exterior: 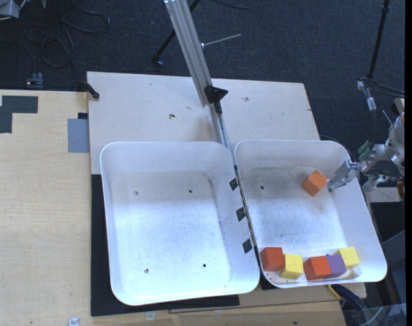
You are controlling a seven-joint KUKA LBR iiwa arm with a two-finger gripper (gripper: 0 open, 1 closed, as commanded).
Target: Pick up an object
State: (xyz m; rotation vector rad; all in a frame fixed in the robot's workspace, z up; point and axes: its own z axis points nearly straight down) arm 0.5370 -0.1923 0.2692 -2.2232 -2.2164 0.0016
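An orange cube (pixel 315 182) lies in the upper right part of the right bin (pixel 287 151). My gripper (pixel 338 176) reaches in over that bin's right rim, its tip just right of the cube and close to it. Whether it touches the cube is unclear. Along the bin's front wall sits a row of blocks: a red-orange one (pixel 272 257), a yellow one (pixel 292 266), another red-orange one (pixel 317 267), a purple one (pixel 336 263) and a second yellow one (pixel 349 256).
The left bin (pixel 124 156) stands beside the right one, a ridge with black clips (pixel 241 214) between them. A slanted aluminium post (pixel 192 49) rises behind the bins. The wrist and cables (pixel 386 156) hang off the right rim.
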